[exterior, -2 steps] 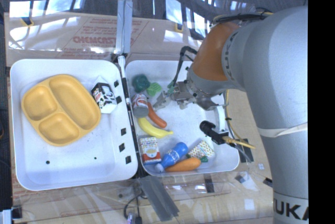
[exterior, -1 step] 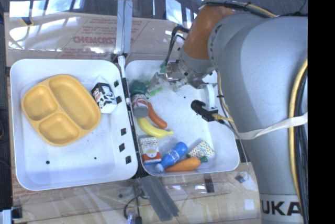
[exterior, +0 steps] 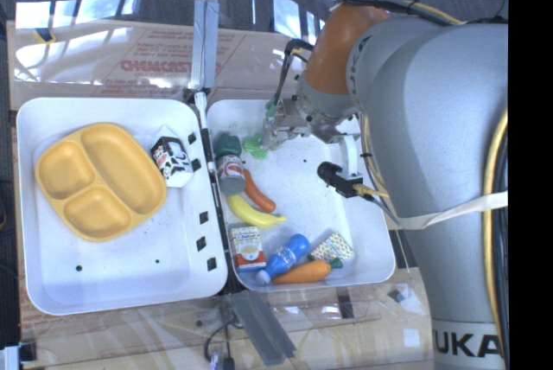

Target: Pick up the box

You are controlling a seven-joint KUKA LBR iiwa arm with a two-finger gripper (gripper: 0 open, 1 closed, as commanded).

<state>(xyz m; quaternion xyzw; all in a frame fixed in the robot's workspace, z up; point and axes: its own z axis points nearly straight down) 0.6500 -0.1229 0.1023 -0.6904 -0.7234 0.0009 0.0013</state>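
tool [exterior: 275,131] at right bin's back left, grip state unclear; box [exterior: 247,246] lies near front-left corner, well apart, upright-ish.

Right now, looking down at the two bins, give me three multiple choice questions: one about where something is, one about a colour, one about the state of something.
1. Where does the yellow divided plate lie?
A. left bin
B. right bin
C. on the floor

2. What colour is the cap of the blue bottle?
A. green
B. black
C. white

3. How does the small red and white box stand to the gripper?
A. clamped in it
B. lying apart from it
C. lifted above the bin

Answers:
1 A, the plate rests on the left bin floor.
2 C, its low end is white.
3 B, the box lies at the right bin's near corner, the gripper at the far end.
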